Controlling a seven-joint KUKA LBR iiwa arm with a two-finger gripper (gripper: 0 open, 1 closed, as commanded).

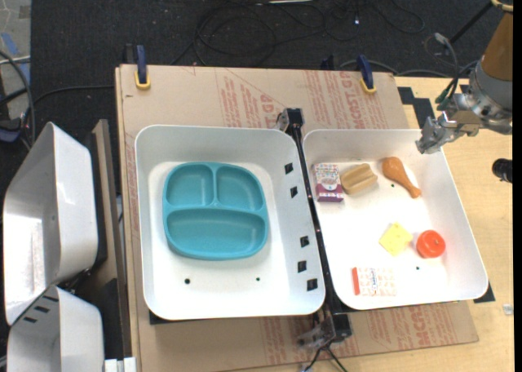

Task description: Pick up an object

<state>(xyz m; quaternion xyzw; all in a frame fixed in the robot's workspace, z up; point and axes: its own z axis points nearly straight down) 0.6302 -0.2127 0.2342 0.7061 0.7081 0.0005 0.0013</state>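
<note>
At the frame's right edge the tool (430, 140) hovers over the right bin's (457, 281) upper corner, its grip unreadable. The chicken drumstick (401, 175) lies just below-left, untouched.

Right bin (457, 223): items spread well apart, open floor left at centre and lower left. Left bin (155, 281): middle taken by teal divided plate (216, 210), margins left free.

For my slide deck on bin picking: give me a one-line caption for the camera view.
Gripper above the right bin's far edge; drumstick, tomato inside; teal plate in left bin.
</note>
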